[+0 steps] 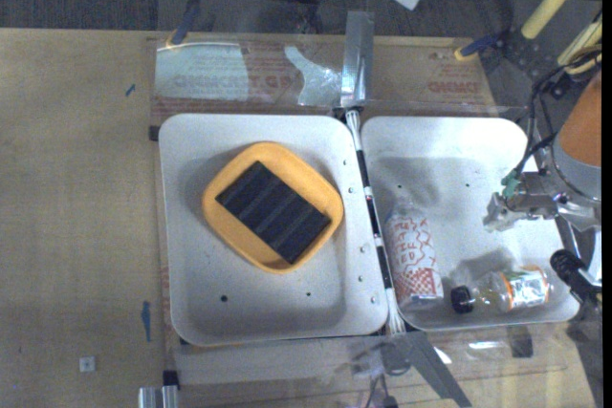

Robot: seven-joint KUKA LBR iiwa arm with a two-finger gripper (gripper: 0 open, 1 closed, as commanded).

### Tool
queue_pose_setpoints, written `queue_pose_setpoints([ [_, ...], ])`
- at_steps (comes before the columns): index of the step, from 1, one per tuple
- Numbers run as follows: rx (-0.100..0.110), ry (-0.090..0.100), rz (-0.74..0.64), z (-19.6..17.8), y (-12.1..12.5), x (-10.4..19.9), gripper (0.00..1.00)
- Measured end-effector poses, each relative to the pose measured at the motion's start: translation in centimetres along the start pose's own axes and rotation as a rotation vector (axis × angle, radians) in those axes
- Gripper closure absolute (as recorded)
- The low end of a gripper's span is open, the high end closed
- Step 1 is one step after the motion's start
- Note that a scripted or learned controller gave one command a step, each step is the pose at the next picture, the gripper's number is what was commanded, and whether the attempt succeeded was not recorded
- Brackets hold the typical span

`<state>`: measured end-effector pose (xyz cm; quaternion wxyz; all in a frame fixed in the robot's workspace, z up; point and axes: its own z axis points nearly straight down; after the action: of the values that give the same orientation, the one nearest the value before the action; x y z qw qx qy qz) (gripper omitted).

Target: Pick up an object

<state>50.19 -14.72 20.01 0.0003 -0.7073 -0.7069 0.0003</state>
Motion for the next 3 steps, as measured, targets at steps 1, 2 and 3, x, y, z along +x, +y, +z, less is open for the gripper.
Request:
queue_pose_setpoints([
  [1,0.000,0.000,0.000,0.0,0.0,0.0,0.00],
  [2,-0.007,-0.006,-0.204,8.4,-1.6,2.7,0.00],
  [3,-0.012,-0.018,-0.034,10.9,3.5,2.9,0.00],
])
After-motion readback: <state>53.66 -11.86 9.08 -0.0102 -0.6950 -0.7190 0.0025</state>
